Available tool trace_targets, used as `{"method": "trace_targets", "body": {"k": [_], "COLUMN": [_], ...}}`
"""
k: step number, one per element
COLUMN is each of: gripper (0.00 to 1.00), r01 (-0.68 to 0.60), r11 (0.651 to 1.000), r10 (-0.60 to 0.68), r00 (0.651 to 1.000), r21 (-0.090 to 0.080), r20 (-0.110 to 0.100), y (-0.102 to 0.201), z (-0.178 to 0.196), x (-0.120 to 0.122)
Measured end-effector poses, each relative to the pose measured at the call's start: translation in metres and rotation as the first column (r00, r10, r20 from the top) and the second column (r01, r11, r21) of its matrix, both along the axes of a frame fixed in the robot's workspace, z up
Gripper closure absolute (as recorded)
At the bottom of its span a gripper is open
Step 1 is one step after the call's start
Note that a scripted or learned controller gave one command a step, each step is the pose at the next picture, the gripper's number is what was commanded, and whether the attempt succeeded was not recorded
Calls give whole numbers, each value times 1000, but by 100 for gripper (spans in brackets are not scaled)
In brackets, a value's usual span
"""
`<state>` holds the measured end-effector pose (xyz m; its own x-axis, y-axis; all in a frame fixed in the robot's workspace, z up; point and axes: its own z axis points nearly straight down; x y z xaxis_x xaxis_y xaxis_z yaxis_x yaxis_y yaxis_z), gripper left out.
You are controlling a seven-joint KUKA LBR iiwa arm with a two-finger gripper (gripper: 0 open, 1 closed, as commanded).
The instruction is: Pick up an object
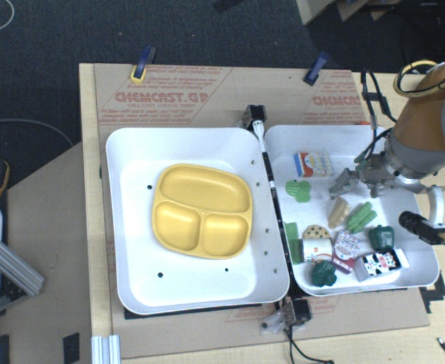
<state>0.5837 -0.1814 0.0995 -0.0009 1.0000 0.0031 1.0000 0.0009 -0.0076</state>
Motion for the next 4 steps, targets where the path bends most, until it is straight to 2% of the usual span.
{"method": "trace_targets", "body": {"k": [1,2,3,4], "gripper": [0,100,100,100], "r01": [0,0,-1,0], "r11": [1000,1000,1000,1000], "r10": [0,0,1,0], "r00": [1000,1000,1000,1000], "r21": [-2,-3,-5,-6], "r20": [3,8,13,14], "y": [1,1,10,3], "z": [-16,-4,49,98], "x": [0,1,6,13]}}
